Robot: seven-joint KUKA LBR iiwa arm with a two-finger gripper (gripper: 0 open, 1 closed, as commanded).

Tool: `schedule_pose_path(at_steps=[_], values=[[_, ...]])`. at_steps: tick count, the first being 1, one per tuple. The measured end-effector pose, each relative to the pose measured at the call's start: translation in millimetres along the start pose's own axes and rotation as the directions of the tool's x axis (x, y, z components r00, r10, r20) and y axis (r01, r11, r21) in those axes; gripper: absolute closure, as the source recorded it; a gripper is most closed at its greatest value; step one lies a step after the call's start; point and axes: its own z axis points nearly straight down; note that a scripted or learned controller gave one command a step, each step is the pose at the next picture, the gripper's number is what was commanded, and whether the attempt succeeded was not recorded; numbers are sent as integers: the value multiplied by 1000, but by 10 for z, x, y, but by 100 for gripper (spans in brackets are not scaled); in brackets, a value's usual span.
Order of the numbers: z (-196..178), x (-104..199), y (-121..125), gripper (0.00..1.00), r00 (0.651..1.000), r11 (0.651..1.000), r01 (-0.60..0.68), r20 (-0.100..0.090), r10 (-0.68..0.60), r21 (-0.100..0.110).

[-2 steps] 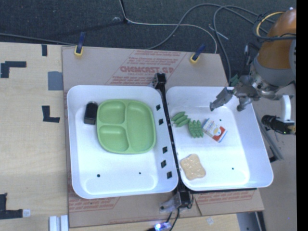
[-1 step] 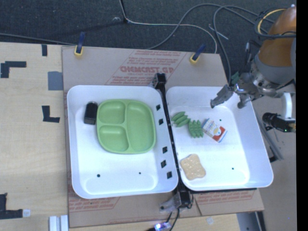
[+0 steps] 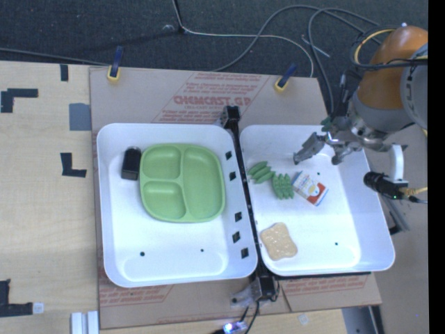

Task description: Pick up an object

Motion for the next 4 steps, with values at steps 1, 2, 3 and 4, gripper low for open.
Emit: schedule_pose_path(at_steps=[1,2,3,4], values=[[646,19,-48,0,1000,1000,0,-1,0,2],[1044,-4,-11,0,1000,1000,-2,6,2,-15],[895,18,28,100,1000,1000,1,4,-1,-28],[257,23,24,100,1000,1000,0,1,0,-11]])
